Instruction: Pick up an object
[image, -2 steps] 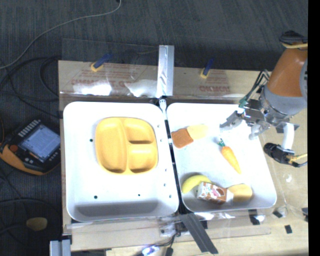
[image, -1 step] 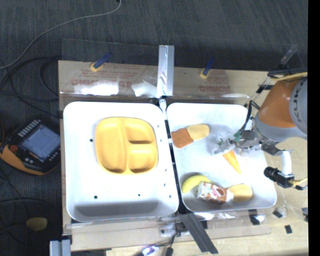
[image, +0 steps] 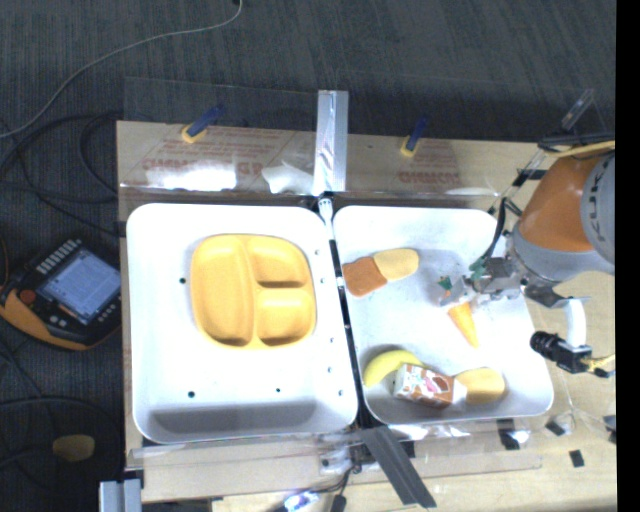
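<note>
Clearly, the grey arm with its orange band (image: 560, 215) reached in over the right edge of the right shallow white bin (image: 400, 225), and its end effector (image: 487, 282) hung low near that bin's right wall. Just below it and slightly left lay a small orange cone-shaped wedge (image: 463, 322), its long axis running from upper left to lower right, point downward. That piece looked the likeliest target, being nearest. Whether the end effector was released or clenched, I could not tell; dark hardware blurred together there, and a small greenish scrap (image: 446, 288) beside it was too small to name. Farther off sat a tan-and-orange bread-like piece (image: 378, 270), a yellow rounded fruit (image: 388, 365), a printed carton (image: 424, 385) and a yellow block (image: 480, 384). A yellow compartment tray (image: 253, 290) filled the left bin (image: 160, 330).
</note>
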